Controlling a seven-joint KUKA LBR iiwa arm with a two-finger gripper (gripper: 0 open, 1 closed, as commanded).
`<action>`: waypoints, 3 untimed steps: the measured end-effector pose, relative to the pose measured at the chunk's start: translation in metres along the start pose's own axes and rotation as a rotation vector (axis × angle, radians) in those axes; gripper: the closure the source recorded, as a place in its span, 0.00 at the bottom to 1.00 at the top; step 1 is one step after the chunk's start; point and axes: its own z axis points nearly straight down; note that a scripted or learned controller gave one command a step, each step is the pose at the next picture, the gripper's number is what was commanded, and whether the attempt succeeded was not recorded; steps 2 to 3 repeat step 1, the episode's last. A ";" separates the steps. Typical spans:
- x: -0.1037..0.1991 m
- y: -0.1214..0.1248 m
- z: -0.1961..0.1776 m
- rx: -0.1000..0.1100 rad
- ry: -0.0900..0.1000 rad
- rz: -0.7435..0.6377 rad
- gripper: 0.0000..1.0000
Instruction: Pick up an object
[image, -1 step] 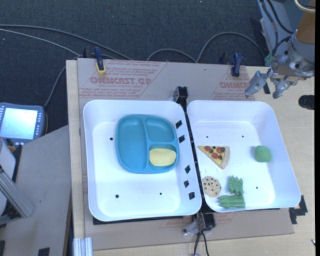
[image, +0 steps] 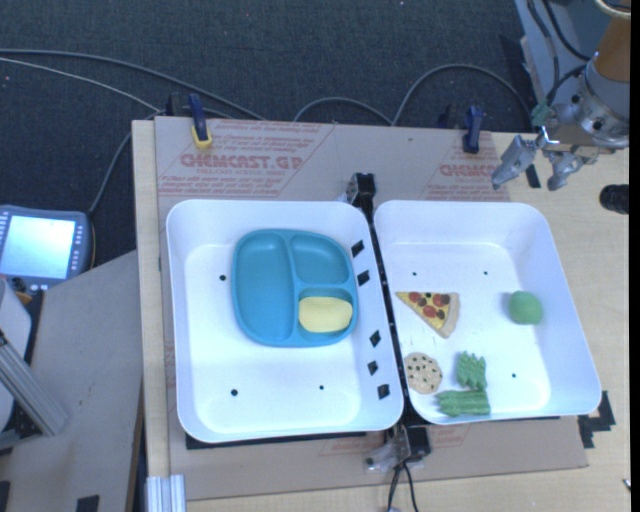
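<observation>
My gripper (image: 537, 168) hangs above the back right corner of the right bin (image: 560, 260), over the bench board. Its two fingers are spread apart with nothing between them. In the right bin lie a pizza slice (image: 431, 307), a green ball (image: 525, 307), a cookie (image: 423, 372) and green leafy vegetable pieces (image: 466, 388). The left bin (image: 200, 330) holds a blue divided plate (image: 292, 287) with a yellow piece (image: 325, 314) in its lower right compartment.
Black clips run down the seam (image: 368, 300) between the two bins. Two clamps (image: 200, 125) (image: 472, 130) hold the board's back edge. Cables trail across the dark floor behind. A tablet (image: 40, 245) sits at the left.
</observation>
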 end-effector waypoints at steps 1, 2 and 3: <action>-0.009 0.004 0.051 0.005 0.001 0.001 0.00; -0.009 0.004 0.051 0.005 0.001 0.001 0.00; -0.009 0.004 0.051 0.005 0.001 0.001 0.00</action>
